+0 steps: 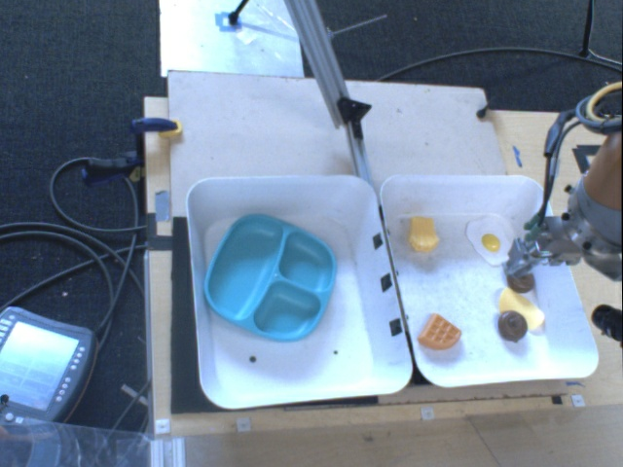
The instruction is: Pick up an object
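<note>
Grey gripper (522, 264) low over a brown piece (522, 282), right bin (458, 373).

Two white bins sit side by side. The left bin (209, 358) holds a blue divided plate (271, 276). In the right bin (574, 358), the gripper (521, 264) hangs over a small brown piece (522, 283), near a fried egg (489, 240) and a waffle (439, 333).

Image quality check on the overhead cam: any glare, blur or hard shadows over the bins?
Camera view: lighting is even and soft, with only faint shadows under the blue divided plate and toy foods; the white right bin looks bright, slightly washing out the fried egg toy; the hand is somewhat soft, so detail there is hard to read; the pendant screen shows glare.
</note>
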Controlling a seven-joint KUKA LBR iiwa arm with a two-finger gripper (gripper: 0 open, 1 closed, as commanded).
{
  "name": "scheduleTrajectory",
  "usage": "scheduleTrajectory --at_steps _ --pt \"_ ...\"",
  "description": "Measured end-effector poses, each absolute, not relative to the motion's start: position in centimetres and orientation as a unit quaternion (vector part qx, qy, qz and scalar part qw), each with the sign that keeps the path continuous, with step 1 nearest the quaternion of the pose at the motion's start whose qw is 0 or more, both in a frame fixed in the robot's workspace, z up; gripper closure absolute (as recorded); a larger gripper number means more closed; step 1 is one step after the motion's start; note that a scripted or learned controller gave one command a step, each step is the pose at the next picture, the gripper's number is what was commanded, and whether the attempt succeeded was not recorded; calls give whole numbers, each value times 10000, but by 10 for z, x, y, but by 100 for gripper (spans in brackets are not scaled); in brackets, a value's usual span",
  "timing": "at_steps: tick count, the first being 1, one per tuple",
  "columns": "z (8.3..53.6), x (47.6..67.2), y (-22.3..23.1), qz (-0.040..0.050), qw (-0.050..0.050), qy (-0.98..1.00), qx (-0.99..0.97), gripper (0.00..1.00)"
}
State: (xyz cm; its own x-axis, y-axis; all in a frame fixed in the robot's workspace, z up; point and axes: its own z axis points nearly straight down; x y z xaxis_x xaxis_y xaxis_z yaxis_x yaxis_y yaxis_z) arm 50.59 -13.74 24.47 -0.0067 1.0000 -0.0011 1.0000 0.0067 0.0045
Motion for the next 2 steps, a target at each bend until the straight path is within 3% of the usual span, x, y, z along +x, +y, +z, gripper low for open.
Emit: scheduleTrajectory --at_steps 2 --pt "258 519 -33 18 2 7116 7025 100"
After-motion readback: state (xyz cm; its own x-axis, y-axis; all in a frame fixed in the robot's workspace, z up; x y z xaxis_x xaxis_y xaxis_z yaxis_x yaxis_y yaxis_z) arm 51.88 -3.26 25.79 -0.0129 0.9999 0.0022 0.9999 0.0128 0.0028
